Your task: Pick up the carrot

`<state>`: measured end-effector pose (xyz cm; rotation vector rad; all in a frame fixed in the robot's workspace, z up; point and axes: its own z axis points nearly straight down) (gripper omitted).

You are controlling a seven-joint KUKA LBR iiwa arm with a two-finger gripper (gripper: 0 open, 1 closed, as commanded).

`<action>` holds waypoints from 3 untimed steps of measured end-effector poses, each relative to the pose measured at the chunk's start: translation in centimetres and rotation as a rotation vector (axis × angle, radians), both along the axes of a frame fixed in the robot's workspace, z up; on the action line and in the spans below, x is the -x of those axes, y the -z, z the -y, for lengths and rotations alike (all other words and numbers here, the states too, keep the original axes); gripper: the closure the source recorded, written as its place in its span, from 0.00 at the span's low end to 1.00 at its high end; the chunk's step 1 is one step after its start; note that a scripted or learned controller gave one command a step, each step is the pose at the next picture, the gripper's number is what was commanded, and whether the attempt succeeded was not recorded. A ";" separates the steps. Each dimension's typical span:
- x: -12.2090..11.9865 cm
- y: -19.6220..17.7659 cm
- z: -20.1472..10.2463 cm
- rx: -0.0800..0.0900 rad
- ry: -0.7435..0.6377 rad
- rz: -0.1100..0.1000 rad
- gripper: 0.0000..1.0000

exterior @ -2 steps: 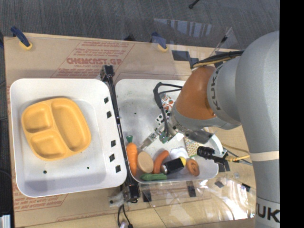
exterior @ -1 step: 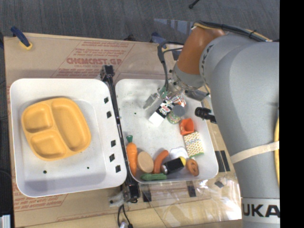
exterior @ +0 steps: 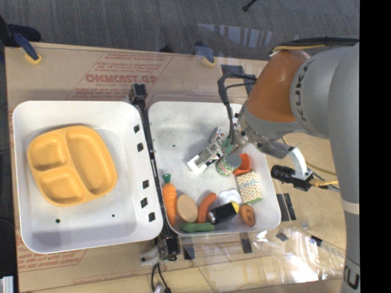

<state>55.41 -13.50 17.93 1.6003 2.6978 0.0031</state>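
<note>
The carrot (exterior: pixel 169 201) is orange with a green top and lies along the left wall of the right bin (exterior: pixel 183 124), near its front. My gripper (exterior: pixel 204 156) hangs over the middle of that bin and points down and to the left. It is up and to the right of the carrot and apart from it. Nothing is visibly held in it. The grey arm with its orange band (exterior: pixel 275 93) reaches in from the right.
A tan round piece (exterior: pixel 186 210), an orange sausage (exterior: pixel 206 202), a green bean (exterior: pixel 197 227), a black and yellow bottle (exterior: pixel 223 212), a brown ring (exterior: pixel 247 214), a cracker (exterior: pixel 248 187) and a small can (exterior: pixel 229 165) crowd the right bin's front. The left bin (exterior: pixel 36 237) holds a yellow divided plate (exterior: pixel 71 163).
</note>
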 end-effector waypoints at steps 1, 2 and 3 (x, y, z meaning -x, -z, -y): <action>2.6 -1.6 -5.3 0.000 -0.033 -0.001 0.00; 0.6 8.7 -1.1 0.002 0.054 0.000 0.00; -5.2 8.6 -1.3 0.000 0.100 -0.002 0.00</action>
